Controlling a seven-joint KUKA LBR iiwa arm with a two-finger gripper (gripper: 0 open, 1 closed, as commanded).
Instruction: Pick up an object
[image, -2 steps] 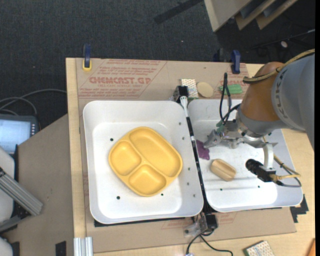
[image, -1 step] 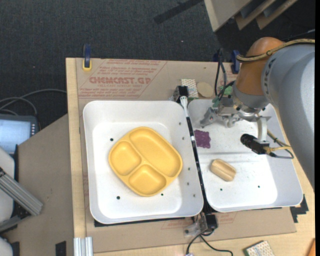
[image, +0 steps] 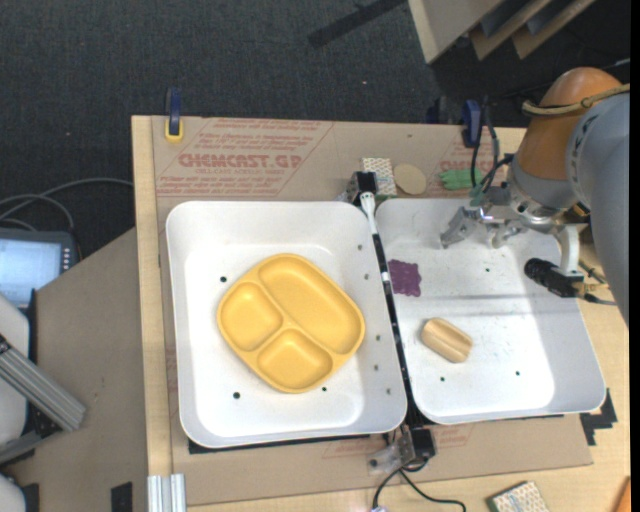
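Left bin (image: 190, 300): yellow divided tray (image: 290, 322). Right bin (image: 560, 380): tan roll (image: 446, 339), purple piece (image: 405, 277); claw (image: 482, 228) over far edge, nothing between fingers.

Brown counter (image: 250, 160), printed red at far edge; two white bins side by side: left bin (image: 200, 400), right bin (image: 560, 385).

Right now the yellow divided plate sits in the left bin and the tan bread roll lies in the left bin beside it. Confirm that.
Not quite. The yellow divided plate does sit in the left bin, but the tan bread roll lies in the right bin, near a purple piece. The camera view shows it.
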